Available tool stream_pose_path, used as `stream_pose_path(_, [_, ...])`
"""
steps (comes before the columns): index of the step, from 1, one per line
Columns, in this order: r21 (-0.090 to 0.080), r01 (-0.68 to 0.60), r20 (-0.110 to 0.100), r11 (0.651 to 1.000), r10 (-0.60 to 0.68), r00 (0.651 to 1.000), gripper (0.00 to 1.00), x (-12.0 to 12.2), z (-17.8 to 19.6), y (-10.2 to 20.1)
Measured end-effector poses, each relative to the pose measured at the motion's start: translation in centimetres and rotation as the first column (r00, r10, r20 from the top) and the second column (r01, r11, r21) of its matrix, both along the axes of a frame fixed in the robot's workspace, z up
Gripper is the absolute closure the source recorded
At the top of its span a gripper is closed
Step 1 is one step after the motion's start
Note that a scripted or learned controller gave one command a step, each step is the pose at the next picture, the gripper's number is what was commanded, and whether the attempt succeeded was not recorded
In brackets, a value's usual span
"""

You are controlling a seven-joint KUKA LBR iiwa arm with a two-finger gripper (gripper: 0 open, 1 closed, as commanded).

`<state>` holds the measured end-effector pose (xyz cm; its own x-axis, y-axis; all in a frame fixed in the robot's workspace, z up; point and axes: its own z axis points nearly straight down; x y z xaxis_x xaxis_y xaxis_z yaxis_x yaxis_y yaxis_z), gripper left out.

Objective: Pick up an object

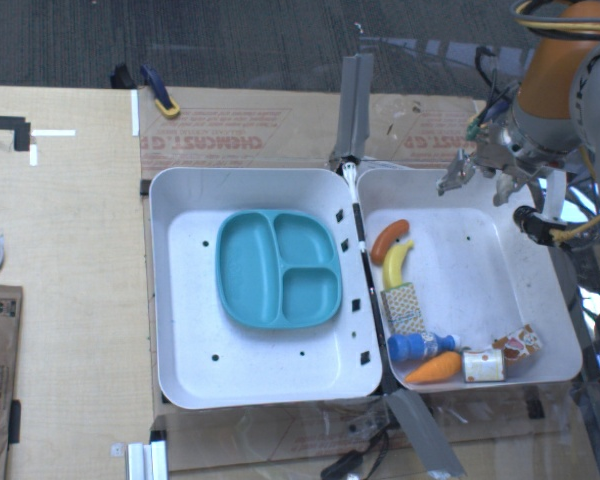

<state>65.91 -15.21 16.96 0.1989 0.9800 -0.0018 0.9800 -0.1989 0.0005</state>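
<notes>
Nearest to the camera, at the front edge of my right bin (540, 368), lie an orange carrot (432, 368), a small white box (483, 366) and a brown-and-white packet (518, 343), close together. Just behind the carrot is a blue bottle (418, 346) lying on its side. Behind it, along the left wall of this bin, come a patterned packet (404, 308), then a yellow banana (396, 263), then an orange sausage (388, 238) touching the banana. In the left bin (180, 268) a teal divided plate (279, 268) lies flat in the middle. My pincer (480, 180) hangs over the far right corner of the right bin, well apart from all the objects; its two fingers are spread and nothing is between them.
</notes>
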Motion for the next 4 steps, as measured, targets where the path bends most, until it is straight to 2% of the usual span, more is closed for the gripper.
stream_pose_path(1, [0.001,0.017,-0.003,1.000,-0.017,1.000,0.00,-4.1,-7.9,-2.8])
stream_pose_path(2, [0.000,0.017,-0.003,1.000,-0.017,1.000,1.00,-4.1,-6.9,-2.9])
stream_pose_path(3, [0.000,-0.222,0.001,0.975,0.222,0.975,1.00,-1.7,0.6,0.9])
stream_pose_path(4, [0.000,-0.222,0.001,0.975,0.222,0.975,0.00,-1.7,0.6,0.9])
